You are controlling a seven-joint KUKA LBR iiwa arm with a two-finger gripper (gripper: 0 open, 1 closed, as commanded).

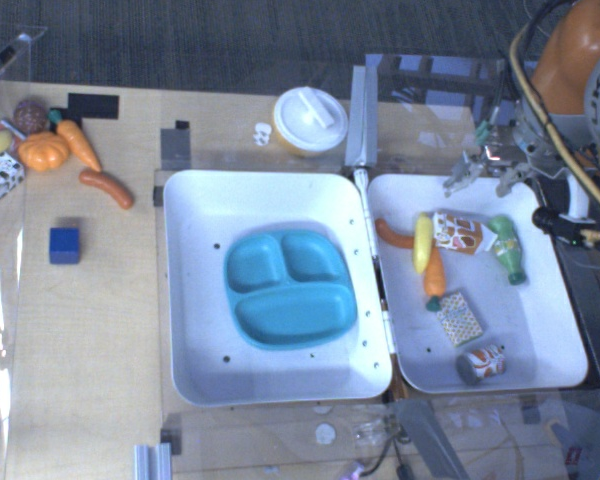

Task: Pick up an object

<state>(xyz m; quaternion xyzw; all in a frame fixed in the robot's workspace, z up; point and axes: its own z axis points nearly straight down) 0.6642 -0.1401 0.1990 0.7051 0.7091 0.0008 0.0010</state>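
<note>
**White bins, gripper at the far rim**

Spread open and holding nothing, the gripper (483,171) hovers over the right bin's (563,308) far edge. Below it lie a carton (458,234), its print unreadable, a green bottle (507,249), banana (421,242) and carrot (435,274), crowded mid-bin.

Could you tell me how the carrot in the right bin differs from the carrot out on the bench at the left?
The carrot in the right bin lies among other toys, its top under a banana, pointing roughly along the bin's length. The carrot on the bench lies on bare wood outside both bins, slanted, beside a small pumpkin. The bench one looks a little longer. Both are orange toy vegetables.
</note>
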